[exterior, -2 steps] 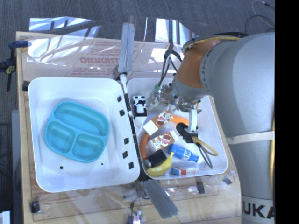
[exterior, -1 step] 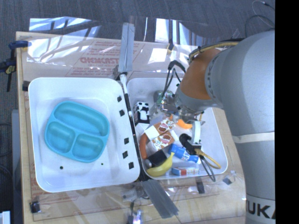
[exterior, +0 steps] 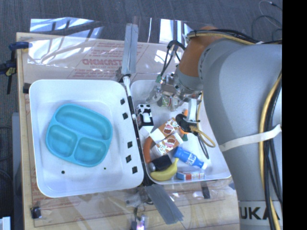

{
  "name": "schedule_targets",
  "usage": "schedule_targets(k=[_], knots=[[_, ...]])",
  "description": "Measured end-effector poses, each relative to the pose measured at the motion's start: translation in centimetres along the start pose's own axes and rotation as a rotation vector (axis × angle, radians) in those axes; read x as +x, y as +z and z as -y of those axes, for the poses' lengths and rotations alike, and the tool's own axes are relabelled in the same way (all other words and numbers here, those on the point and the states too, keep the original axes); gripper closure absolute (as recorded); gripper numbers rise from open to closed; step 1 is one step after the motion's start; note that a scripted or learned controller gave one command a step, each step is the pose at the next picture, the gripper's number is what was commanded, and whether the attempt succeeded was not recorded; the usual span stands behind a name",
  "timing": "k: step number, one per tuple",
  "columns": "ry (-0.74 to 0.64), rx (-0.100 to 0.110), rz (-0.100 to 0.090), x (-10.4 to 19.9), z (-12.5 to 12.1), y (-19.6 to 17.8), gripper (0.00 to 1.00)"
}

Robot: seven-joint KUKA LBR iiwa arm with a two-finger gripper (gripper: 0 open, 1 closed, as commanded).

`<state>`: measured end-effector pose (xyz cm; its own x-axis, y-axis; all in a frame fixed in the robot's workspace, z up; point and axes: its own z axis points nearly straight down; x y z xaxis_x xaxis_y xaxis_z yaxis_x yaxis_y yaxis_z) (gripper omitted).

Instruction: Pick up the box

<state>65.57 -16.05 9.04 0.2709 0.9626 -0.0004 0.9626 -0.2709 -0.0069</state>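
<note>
jaws [exterior: 167, 91], seen at the far end of the right bin [exterior: 216, 169]; they sit low among metal fittings and cabling, and whether they are spread or closed cannot be told, nor is anything seen between them. the arm [exterior: 240, 104] reaches in from the right, its orange band [exterior: 192, 56] above the wrist, and hides much of that bin's right side.

the box [exterior: 166, 137], brown and white with printed pictures, lies tilted in the middle of the right bin, apart from the jaws and nearer the camera. it rests on a heap: a blue bottle [exterior: 188, 158] just beside it, a banana [exterior: 164, 172] and a black item [exterior: 161, 163] at the near end, a small flat carton [exterior: 190, 176] by the near wall, a black-and-white object [exterior: 144, 114] towards the divider. this crowding probably leaves little free room beside the box for a grasp.

the left bin [exterior: 43, 176] holds a blue divided tray [exterior: 79, 134], lying flat.

both bins stand side by side on a worktop [exterior: 72, 56] covered with printed card under clear sheeting, which reflects bright light. a blue clamp [exterior: 17, 46] grips the far left edge. dark carpet [exterior: 72, 4] lies beyond.
</note>
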Motion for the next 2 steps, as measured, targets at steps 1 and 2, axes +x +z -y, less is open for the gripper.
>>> schedule_targets(k=[1, 2], knots=[[-0.024, -0.025, 0.007, -0.9, 8.9, -0.7, 0.00], [0.055, -0.002, -0.001, -2.9, 1.8, 0.0, 0.00]])
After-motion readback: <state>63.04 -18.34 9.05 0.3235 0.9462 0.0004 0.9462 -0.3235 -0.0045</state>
